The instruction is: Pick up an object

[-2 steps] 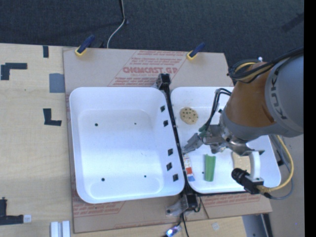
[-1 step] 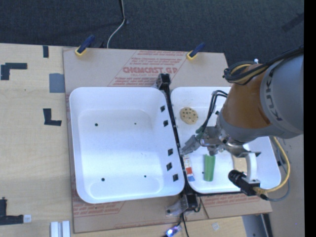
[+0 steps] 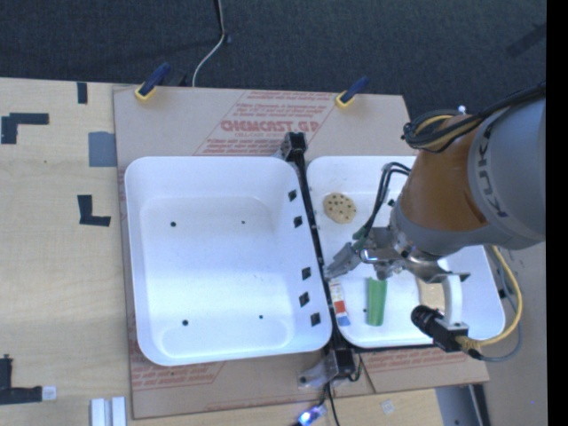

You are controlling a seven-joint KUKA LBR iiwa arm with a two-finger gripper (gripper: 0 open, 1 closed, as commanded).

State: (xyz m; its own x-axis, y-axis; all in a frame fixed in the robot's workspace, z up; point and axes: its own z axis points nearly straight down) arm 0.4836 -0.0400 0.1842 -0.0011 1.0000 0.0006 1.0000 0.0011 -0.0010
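Observation:
In the right bin (image 3: 479,313) a green stick-shaped object (image 3: 377,303) lies upright in the picture, near the front wall. My gripper (image 3: 362,268) hangs just above its top end, fingers (image 3: 342,261) spread open with nothing between them. A round tan cookie-like disc (image 3: 338,207) sits farther back in the same bin. A small red, white and blue item (image 3: 338,308) lies against the bin's left wall, left of the green object.
The left bin (image 3: 142,238) stands beside the right one, with a black divider strip (image 3: 304,229) between them. The arm's grey and orange wrist (image 3: 453,193) covers much of the right bin. A black cable loop (image 3: 444,327) hangs over its front right.

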